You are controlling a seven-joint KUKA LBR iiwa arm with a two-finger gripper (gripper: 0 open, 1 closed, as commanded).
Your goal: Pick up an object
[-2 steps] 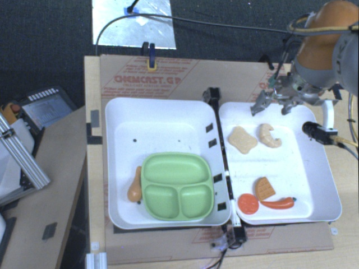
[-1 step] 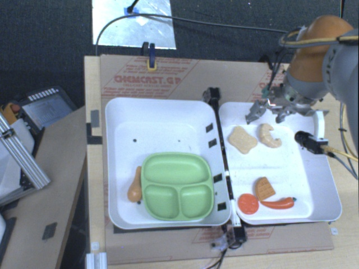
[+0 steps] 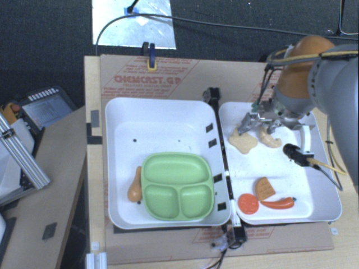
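1. The gripper (image 3: 259,124) is hanging low over the far end of the right bin (image 3: 324,206), its metal fingers spread apart above two pale tan, dough-like lumps (image 3: 243,143); nothing is sitting between them, so nothing is picked up yet.
2. It looks to be just touching the lumps, though the slant makes that hard to judge.
3. Lowering, closing and lifting are all remaining.
4. Nearer than the lumps, a brown wedge (image 3: 263,188), a glossy red disc (image 3: 248,204) and a smooth red chilli (image 3: 277,203) are lying.
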